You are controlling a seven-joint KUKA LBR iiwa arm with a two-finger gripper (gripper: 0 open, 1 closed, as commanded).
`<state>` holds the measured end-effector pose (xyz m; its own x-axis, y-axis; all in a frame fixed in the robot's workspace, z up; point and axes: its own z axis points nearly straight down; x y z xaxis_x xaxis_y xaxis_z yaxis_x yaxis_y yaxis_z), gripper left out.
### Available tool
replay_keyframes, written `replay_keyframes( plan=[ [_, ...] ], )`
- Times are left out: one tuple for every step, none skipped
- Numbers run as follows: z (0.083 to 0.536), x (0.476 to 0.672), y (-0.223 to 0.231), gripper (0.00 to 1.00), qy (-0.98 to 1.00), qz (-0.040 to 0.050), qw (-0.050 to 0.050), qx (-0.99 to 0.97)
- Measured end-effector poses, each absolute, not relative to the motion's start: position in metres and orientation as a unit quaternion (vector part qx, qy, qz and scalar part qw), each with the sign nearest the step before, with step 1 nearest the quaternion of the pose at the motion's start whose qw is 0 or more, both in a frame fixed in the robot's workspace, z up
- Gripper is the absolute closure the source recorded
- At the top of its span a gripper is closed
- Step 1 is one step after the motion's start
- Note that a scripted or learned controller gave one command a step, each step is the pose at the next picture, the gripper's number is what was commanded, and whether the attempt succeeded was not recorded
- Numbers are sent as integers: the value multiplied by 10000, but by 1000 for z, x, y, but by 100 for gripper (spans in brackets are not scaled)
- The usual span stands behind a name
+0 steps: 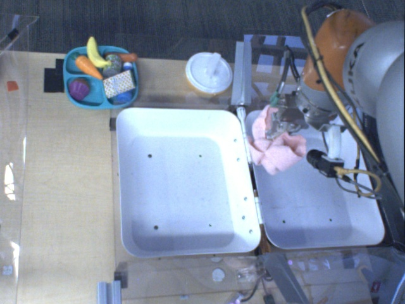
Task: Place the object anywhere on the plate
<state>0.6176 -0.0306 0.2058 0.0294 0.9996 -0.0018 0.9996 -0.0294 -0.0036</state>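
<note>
A crumpled pink cloth (278, 152) lies in the far left corner of the right bin (329, 214), against the wall shared with the left bin. My gripper (277, 125) hangs right over the cloth's upper part and reaches down into its folds, which hide the tips. The cloth bunches up around the gripper. The plate (95, 100) is a blue divided dish on the bench at the far left, beyond the left bin. It carries toy food: a banana (95, 52), a carrot (87, 66), a purple piece (79, 88) and a speckled block (120, 82).
The left bin (183, 182) lies between the cloth and the plate. A white lidded cup on a yellow base (209, 73) stands behind it. A metal upright (239, 75) rises at the bins' far junction. Cables loop off the arm (361, 62) on the right.
</note>
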Motion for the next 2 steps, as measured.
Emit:
replay_keyframes(
  plan=[
    [221, 619, -29, 100, -6999, 10, 4, -7142],
    [213, 593, 16, 100, -8291, 8, 13, -5591]
  ],
)
